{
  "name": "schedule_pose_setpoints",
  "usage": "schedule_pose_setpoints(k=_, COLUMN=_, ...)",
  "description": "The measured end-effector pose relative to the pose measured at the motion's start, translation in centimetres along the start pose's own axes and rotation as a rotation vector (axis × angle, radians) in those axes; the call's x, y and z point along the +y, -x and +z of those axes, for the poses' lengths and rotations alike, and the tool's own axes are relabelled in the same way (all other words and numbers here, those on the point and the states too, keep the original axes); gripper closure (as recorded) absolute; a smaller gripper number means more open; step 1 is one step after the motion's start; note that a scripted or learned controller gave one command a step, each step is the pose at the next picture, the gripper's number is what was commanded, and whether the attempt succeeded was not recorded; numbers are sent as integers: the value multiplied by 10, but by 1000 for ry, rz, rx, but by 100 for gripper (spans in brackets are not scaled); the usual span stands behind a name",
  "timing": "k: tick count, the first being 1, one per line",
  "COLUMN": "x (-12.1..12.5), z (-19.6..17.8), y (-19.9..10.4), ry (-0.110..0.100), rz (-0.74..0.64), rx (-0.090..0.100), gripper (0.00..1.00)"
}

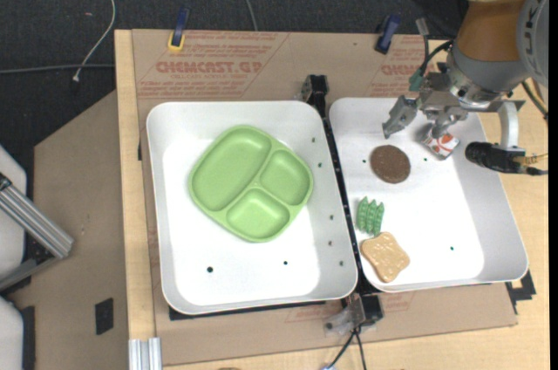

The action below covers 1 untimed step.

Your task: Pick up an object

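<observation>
Best to lower the end effector (pixel 417 117), spread open and holding nothing, squarely over the brown disc (pixel 390 163) lying just below it in the right bin (pixel 488 229), then close gently before lifting.

Even bright overhead light, white bins (pixel 174 272) near blown out, soft short shadows under the green plate (pixel 251 182). Focus decent mid-frame; arm (pixel 501 2) at upper right slightly soft. Dark floor upper left underexposed, low detail
</observation>
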State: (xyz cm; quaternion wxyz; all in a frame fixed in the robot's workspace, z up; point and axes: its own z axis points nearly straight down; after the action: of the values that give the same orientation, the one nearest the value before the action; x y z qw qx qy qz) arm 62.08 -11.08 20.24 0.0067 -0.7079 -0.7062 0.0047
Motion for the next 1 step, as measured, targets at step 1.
schedule_pose_setpoints(k=1, x=3, z=-9, y=0, ry=15, rz=-3, rx=-2, gripper=0)
